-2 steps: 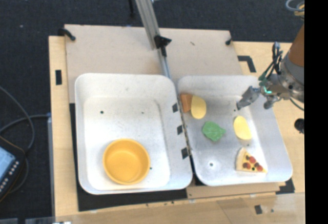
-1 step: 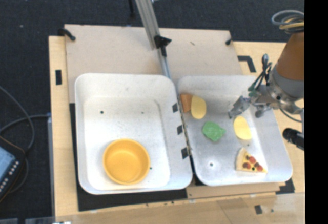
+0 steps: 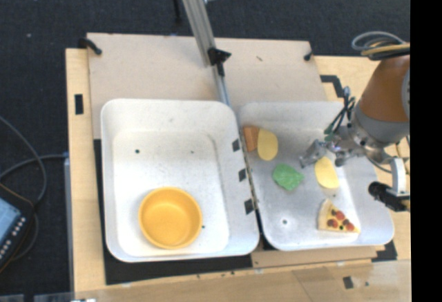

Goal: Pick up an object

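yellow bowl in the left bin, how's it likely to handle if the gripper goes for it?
The yellow bowl sits upright on its base, so it likely won't roll. It looks like thin smooth plastic: probably light, possibly slippery. Its round wall is wide, so a rim pinch seems likelier to work; pushed, it should slide across the left bin.

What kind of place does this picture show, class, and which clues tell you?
Probably a robotics lab bench: a robot arm reaches over two white bins, one holding toy food such as a pizza slice, the other a yellow bowl.
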